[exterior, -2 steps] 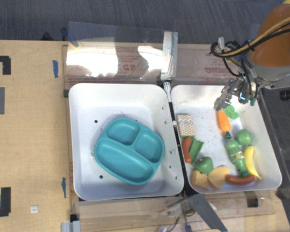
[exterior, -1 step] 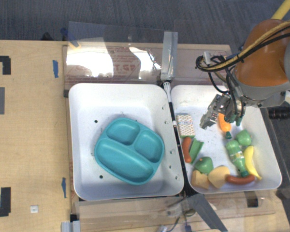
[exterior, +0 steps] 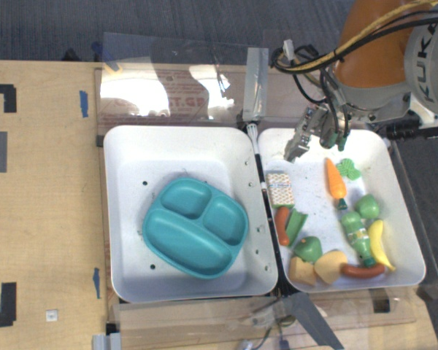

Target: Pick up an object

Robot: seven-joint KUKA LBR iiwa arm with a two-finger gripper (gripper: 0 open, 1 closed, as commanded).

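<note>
White letters "KU" stand on the arm (exterior: 423, 42); nothing else is readable.

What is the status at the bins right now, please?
Gripper above right bin's back-left corner, nothing visibly held. Toy carrot lies nearest, untouched. Teal divided plate in left bin. Nothing blocking.

Robotics lab setting. A plywood bench (exterior: 36, 217) carried taped marks and two white bins (exterior: 124, 152); a cabled KUKA arm (exterior: 394, 42) reached over toy plastic food (exterior: 336, 177).
</note>
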